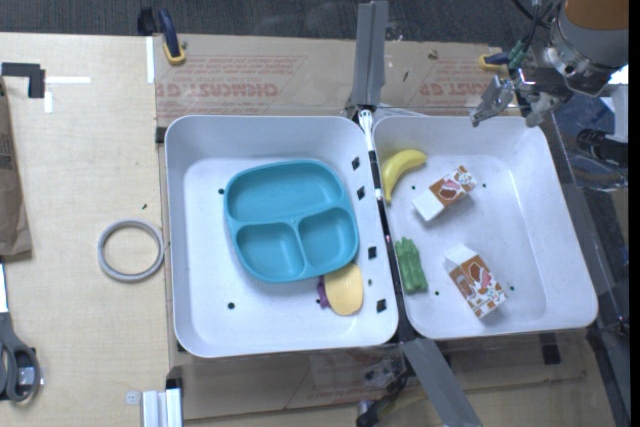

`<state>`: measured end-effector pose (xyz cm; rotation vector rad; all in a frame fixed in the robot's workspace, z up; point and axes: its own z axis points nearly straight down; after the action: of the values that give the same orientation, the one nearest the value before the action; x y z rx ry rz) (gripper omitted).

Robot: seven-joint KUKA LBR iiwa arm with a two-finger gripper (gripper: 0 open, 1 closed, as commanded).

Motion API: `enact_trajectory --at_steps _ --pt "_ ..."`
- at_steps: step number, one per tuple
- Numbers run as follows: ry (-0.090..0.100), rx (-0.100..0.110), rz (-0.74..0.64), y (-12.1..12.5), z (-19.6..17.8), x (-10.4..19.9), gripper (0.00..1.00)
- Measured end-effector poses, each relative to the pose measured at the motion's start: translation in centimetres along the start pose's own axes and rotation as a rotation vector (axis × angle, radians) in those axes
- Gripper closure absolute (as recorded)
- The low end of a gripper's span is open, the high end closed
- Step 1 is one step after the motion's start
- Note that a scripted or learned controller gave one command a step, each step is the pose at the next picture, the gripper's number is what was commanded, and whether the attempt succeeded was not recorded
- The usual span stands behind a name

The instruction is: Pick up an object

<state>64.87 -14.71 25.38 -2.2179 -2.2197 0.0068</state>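
A banana is lying near the back left corner of the right bin, close to the divider between the two bins, and it looks the easiest candidate for the pick. It is probably a light toy, smooth and curved, so it may be prone to slipping; pinching across the thick middle of the curve seems the safest hold. Just beside it, a small carton is sitting tilted toward the bin's centre, and a second carton is resting nearer the front. Both appear light and boxy, with flat sides that should take a squeeze well, though thin card could dent. A green item is lying against the left wall of the same bin; it is too small to make out its surface.

The claw is hovering over the back rim of the right bin, well apart from every object and carrying nothing. Its fingers are looking slightly spread, pointing down toward the rim.

In the left bin, a blue divided plate is taking up the middle, with a yellow piece touching its front right edge. On the counter to the left, a ring is lying by itself.
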Motion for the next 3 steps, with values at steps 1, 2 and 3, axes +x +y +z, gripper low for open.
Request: enact_trajectory --at_steps 1,2,3 --pt "0.0 0.001 0.107 -1.8 13.4 1.4 0.0" --pt "0.0 0.001 0.108 -1.8 13.4 1.4 0.0" --pt "0.0 -0.001 0.011 -2.6 16.5 5.4 0.0"
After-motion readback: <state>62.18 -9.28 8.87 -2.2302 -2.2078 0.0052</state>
